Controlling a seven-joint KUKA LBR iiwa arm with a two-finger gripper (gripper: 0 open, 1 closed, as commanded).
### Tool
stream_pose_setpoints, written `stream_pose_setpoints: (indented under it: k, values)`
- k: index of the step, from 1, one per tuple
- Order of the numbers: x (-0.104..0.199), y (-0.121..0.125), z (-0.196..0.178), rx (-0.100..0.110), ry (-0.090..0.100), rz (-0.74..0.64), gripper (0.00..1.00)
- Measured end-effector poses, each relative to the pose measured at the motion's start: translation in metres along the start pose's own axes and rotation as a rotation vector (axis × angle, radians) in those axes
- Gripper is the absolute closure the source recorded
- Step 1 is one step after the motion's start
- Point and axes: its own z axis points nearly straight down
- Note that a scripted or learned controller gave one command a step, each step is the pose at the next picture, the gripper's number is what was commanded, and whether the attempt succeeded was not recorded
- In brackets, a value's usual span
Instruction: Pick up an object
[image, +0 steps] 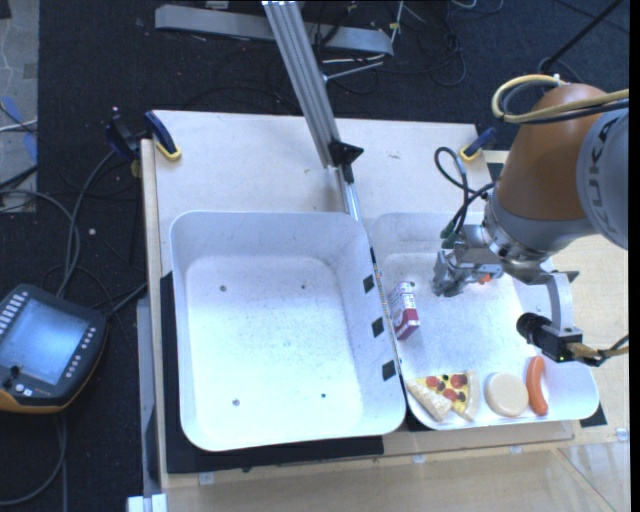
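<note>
My gripper (447, 281) hangs over the upper middle of the right bin (492, 325), below the orange wrist band. A small red and white carton (404, 309) lies to its left, close to the bin's left wall and apart from the gripper. Along the bin's front edge lie a toy pizza slice (445, 393), a round pale bun (507, 394) and a red sausage (537, 385). Nothing shows between the fingers.
The left bin (200, 250) sits beside the right one, their walls meeting in the middle. A slanted metal rail (312, 90) runs from the top toward the bins' junction. A handheld pendant (45, 345) lies on the floor at left.
</note>
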Motion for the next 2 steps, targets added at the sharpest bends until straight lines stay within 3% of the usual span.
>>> stream_pose_setpoints:
  k: [2]
  values:
    - [0.085,-0.014,0.008,0.001,0.0,0.0,1.0]
